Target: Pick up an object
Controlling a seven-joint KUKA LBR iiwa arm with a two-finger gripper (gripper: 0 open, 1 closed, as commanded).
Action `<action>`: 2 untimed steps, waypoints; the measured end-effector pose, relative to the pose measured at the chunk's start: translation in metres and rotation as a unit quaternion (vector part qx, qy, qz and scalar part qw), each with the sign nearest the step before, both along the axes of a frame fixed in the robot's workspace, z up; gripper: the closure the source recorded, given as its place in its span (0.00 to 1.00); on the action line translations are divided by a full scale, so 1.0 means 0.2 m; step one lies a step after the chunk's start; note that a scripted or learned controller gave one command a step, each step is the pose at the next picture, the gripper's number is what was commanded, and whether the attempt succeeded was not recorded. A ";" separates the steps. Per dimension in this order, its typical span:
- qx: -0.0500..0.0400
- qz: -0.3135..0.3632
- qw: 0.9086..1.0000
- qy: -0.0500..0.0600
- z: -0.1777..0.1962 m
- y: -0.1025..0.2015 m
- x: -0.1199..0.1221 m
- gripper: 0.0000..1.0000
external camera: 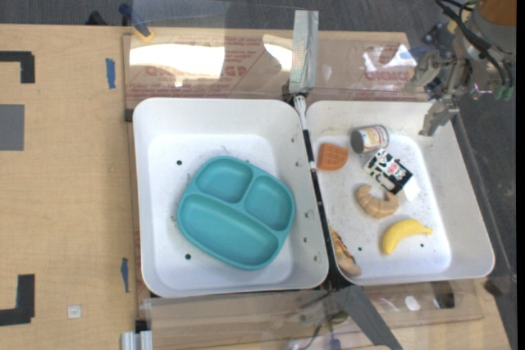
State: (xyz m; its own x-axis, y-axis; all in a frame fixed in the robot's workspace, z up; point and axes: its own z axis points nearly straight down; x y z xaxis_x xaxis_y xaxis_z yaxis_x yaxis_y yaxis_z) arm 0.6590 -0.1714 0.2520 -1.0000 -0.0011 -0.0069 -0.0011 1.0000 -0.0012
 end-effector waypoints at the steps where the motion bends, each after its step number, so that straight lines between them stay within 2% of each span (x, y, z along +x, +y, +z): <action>1: 0.001 -0.084 0.996 0.004 -0.76 0.21 0.04 0.00; 2: 0.000 -0.083 0.997 -0.003 -0.69 0.21 0.05 1.00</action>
State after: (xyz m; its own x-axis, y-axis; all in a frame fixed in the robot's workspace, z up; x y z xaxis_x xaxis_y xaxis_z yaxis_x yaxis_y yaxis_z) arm 0.6696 -0.1297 0.1139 -0.9863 0.1646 -0.0120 0.1646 0.9864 -0.0008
